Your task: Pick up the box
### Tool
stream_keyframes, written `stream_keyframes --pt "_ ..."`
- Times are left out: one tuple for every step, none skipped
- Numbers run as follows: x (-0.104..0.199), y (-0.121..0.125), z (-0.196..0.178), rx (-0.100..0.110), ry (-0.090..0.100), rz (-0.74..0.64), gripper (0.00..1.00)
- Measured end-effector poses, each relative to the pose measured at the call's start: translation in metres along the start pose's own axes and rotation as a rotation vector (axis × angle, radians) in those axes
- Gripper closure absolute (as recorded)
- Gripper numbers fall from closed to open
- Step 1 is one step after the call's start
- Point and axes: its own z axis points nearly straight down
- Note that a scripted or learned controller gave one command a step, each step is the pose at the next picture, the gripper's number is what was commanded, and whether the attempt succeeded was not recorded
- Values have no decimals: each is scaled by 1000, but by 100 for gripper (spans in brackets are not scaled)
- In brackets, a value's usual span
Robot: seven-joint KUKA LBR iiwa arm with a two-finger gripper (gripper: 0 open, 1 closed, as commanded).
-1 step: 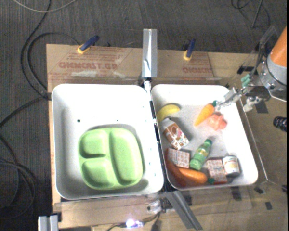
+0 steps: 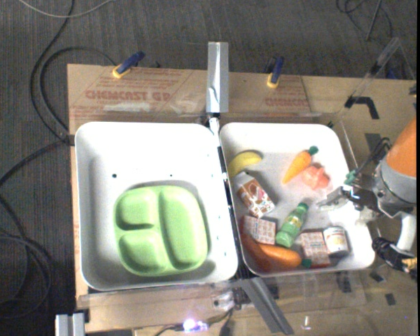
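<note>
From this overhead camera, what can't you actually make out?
- Jaws: the gripper at the right bin's right wall is small and blurred; open or shut is unclear.
- Arm: cut off by the right edge.
- Small boxes near the green bottle: printing too small to read.
- Long orange item: its end is tucked under a box.

Dark grey carpet [image 2: 161, 12] is lying all around the cardboard-topped bench [image 2: 91, 103] — black and white cables [image 2: 45, 68] are trailing across it left of and behind that bench — while two clamps [image 2: 128, 64] are gripping the bench's far edge.
</note>
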Motion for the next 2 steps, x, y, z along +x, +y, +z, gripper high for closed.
stream_keyframes --pt "52 6 73 -15 1 38 0" --pt "53 6 64 -16 3 37 100"
